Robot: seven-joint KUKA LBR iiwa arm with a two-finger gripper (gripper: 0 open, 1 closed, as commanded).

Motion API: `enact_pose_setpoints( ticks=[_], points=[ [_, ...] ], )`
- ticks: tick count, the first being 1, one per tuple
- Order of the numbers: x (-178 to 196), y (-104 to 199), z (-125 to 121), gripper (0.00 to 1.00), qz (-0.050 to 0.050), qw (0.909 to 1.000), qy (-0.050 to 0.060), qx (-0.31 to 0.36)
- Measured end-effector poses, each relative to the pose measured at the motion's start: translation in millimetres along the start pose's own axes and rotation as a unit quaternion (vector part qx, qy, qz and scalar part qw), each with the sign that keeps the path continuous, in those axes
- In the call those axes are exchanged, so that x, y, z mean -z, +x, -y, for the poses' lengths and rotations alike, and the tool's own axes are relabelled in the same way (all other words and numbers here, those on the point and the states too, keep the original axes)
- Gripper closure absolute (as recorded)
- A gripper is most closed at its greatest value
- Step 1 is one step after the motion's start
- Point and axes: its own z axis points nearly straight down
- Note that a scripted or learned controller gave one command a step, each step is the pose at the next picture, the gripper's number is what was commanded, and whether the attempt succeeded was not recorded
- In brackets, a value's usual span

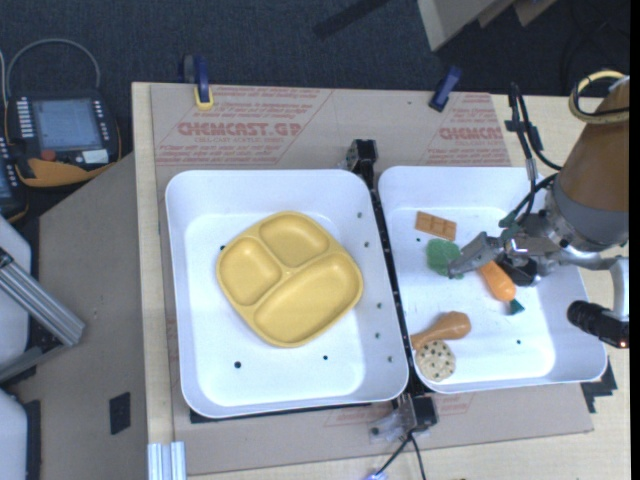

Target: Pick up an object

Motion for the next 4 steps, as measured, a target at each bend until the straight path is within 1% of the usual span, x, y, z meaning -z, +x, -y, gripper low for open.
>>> enact_pose_setpoints(
  ticks=[1, 2, 3, 4],
  points=[
    [6, 0, -3, 0.0, 0.001, 1.0, -0.007, 0.002],
    [-47, 0, 7, 0.0, 0.0, 1.0, -0.005, 0.001],
    [-90, -4, 9, 0.0, 0.001, 1.0, -0.006, 0.001],
    [-123, -4, 9, 0.0, 0.001, 1.0, -0.006, 0.001]
  ],
)
